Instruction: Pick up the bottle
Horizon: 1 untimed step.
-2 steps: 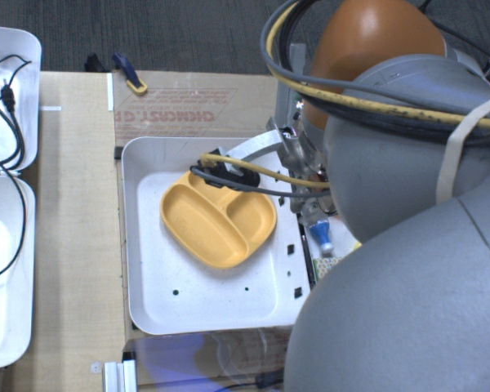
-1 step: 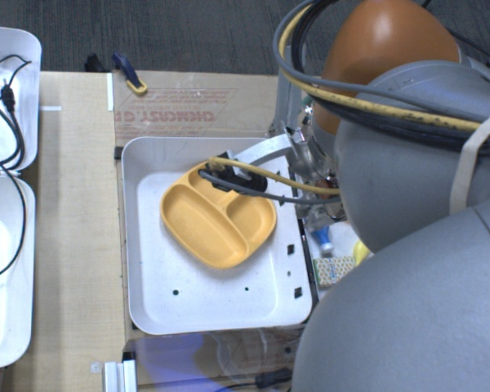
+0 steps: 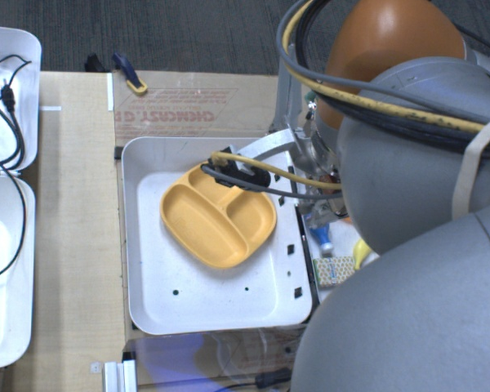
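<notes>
My gripper (image 3: 317,188) reaches down at the left edge of the right bin, largely hidden by my own grey arm and orange band. Just below it a small blue-and-white object (image 3: 320,237), possibly the bottle, lies in the right bin. I cannot tell whether the gripper touches it. A yellow piece (image 3: 361,253) and a speckled flat pad (image 3: 335,270) lie close beside it. The arm hides the remainder of that bin.
The left bin (image 3: 135,219) holds a yellow divided plate (image 3: 219,216) at its middle. Brown cardboard (image 3: 188,109) lies behind the bins with a blue-and-yellow tool (image 3: 129,73) on it. White trays with black cables (image 3: 8,104) stand at the far left.
</notes>
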Tool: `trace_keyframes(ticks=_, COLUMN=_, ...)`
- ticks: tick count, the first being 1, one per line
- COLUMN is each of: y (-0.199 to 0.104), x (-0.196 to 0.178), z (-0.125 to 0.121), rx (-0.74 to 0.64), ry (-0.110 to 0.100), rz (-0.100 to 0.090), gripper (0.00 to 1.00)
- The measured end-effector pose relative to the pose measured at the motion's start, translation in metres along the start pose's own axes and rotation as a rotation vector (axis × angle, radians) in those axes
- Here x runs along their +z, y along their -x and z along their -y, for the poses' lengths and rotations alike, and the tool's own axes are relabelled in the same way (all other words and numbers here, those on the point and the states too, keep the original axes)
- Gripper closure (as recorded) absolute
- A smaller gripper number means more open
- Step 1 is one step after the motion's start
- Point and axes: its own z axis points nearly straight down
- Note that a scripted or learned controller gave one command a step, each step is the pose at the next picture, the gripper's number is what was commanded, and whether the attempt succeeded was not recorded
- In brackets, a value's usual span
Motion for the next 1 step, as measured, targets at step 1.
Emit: trace_keyframes(ticks=1, y=0.007, x=0.0587, z=-0.0278, rx=-0.009, ry=-0.004, rz=0.0, gripper=1.0)
